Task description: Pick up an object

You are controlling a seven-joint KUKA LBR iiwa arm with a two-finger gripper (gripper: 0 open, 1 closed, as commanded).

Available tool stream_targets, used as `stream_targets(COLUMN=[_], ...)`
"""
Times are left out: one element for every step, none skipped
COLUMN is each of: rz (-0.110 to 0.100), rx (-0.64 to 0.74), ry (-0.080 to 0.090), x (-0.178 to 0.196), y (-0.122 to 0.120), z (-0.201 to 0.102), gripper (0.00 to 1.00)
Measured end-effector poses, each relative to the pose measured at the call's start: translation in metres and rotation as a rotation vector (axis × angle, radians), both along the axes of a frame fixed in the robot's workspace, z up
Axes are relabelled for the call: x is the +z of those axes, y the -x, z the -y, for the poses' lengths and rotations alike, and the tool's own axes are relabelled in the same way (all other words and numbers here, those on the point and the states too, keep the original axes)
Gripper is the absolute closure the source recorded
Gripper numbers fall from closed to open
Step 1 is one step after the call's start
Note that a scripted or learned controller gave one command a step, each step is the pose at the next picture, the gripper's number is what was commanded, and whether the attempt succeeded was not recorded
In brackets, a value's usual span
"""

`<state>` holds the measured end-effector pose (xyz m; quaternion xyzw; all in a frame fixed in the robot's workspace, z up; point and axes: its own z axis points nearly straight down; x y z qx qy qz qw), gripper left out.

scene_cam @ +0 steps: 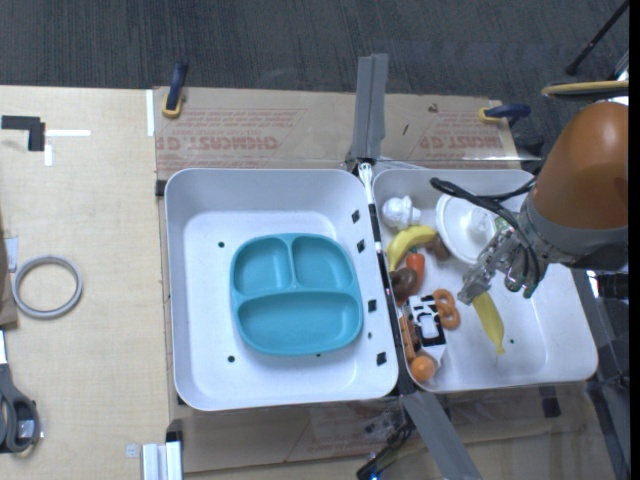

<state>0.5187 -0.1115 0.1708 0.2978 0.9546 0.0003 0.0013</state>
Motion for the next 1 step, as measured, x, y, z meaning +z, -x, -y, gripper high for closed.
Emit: stream_targets(rz=[-0.001], rx=[-0.115], ry=[0.001], x=[0.0609], y=[-0.0191], z=[-0.0542], gripper=[1.00])
